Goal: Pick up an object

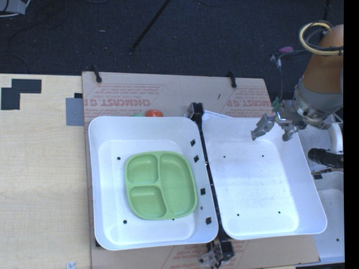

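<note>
Above right bin's [263,228] far right corner: gripper [275,129], fingers spread, holding nothing. Green divided plate [161,185] lies flat in left bin [106,150], well apart. Advised: cross divider, descend over plate rim, close on thin edge.

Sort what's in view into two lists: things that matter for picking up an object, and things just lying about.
For the job:
- green divided plate, in the left bin
- gripper, over the right bin's far edge

Lying about:
- orange object behind the left bin
- cardboard sheet under the bins
</note>
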Controlling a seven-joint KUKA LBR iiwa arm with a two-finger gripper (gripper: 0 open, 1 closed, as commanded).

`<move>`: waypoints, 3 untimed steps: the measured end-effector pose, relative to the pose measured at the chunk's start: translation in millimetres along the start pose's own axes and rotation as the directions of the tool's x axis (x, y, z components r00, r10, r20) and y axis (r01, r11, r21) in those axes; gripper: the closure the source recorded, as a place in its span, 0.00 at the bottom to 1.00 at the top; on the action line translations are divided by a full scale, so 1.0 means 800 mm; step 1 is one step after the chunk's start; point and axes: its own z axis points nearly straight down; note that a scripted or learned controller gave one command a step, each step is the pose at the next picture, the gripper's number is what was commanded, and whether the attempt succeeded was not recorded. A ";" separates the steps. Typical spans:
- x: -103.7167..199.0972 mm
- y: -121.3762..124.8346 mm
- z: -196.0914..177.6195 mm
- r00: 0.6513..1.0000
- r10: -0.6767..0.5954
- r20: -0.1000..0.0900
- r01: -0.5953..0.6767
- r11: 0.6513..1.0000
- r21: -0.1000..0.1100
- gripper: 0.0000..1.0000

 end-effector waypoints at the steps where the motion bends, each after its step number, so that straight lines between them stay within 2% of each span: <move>1: 0.000 0.003 -0.008 1.000 -0.001 0.002 0.001 1.000 -0.011 0.00; 3: 0.008 -0.002 0.152 1.000 -0.001 0.000 0.001 1.000 -0.005 0.00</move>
